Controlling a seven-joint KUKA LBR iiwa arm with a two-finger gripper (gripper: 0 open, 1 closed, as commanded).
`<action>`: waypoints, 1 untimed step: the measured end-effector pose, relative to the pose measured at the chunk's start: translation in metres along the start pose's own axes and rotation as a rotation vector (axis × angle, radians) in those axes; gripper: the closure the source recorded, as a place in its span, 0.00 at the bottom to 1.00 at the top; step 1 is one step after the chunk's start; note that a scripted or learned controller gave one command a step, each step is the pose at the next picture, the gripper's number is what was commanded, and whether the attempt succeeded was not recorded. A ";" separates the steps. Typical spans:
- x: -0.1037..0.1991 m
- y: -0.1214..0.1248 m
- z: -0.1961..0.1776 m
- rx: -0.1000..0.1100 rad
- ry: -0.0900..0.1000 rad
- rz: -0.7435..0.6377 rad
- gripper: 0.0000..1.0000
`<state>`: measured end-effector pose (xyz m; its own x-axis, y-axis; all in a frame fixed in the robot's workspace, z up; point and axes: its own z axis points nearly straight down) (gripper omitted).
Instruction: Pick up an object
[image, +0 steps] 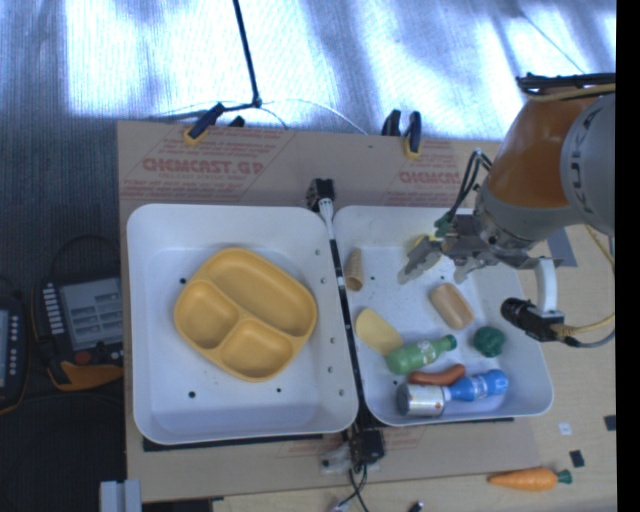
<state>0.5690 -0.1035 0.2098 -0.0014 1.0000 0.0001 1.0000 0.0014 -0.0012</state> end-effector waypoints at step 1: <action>-0.052 -0.074 0.013 0.001 -0.001 0.003 0.00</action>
<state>0.4947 -0.1559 0.1973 0.0020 1.0000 -0.0011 1.0000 -0.0020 -0.0021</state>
